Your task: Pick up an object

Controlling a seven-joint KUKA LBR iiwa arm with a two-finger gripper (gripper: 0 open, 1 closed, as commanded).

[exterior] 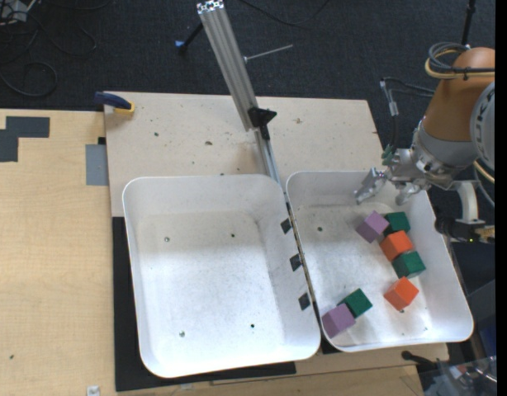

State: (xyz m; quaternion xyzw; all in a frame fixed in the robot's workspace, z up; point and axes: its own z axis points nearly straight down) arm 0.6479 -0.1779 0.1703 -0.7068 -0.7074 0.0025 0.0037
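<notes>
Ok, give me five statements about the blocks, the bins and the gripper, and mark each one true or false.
1. All the blocks lie in the right bin. True.
2. The gripper holds a purple block. False: nothing sits between its fingers; it hangs above the bin's far end, apart from the blocks.
3. There are two orange blocks. True: one in the upper cluster, one nearer the front.
4. The near purple block touches a green block. True.
5. A green block lies in the left bin. False: all three green blocks are in the right bin.
</notes>
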